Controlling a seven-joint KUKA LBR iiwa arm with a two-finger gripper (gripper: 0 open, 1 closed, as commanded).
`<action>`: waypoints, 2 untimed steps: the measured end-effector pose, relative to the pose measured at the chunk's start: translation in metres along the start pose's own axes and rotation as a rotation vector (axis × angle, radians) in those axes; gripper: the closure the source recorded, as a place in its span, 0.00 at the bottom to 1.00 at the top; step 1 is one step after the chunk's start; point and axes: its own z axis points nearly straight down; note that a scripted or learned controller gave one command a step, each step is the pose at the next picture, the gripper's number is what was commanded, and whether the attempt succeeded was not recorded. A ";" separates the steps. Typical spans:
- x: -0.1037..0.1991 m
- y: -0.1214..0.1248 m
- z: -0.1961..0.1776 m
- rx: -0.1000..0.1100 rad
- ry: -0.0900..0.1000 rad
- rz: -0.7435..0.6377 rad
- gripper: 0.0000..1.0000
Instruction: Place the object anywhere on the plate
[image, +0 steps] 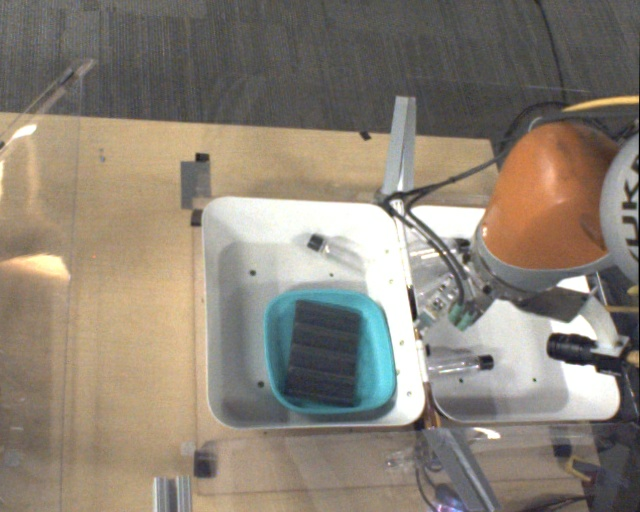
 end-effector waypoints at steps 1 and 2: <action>-0.007 0.052 0.021 -0.003 -0.002 -0.119 1.00; -0.052 0.033 -0.059 -0.005 -0.006 -0.264 1.00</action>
